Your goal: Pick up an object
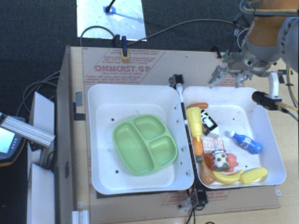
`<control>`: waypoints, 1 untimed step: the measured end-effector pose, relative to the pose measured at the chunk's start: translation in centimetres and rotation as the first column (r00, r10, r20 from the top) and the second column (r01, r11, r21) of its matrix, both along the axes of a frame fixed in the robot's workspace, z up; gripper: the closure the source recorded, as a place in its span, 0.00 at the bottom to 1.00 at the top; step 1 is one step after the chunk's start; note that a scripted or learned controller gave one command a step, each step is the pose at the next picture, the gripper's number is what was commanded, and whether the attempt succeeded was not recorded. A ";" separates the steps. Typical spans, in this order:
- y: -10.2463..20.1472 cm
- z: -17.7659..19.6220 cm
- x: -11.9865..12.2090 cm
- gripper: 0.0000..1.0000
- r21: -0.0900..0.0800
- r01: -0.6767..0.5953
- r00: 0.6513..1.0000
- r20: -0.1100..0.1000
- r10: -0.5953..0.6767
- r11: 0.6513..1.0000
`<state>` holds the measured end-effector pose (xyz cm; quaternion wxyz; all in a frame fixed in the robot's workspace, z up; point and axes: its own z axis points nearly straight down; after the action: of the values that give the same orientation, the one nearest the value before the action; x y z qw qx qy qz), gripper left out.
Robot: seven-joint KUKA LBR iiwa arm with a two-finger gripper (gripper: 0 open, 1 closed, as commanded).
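Observation:
My gripper hangs over the back rim of the right bin, fingers spread and open with nothing between them. Below it in that bin lie several objects: a yellow bottle and an orange carrot along the left wall, a black-and-white packet, and a blue bottle near the middle. A red and white toy, a banana and a yellow corn cob sit at the front. None of them touches the gripper.
The left bin holds a green divided plate. A black divider clip sits where the two bins meet. Cables run over the cardboard behind the bins and off the bench's right side.

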<state>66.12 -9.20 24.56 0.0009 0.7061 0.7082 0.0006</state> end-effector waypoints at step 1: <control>0.5 -8.0 0.7 0.00 0.001 -0.002 1.000 -0.002 0.002 1.000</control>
<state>66.84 -8.75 16.58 -0.0001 0.7055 0.7087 0.0001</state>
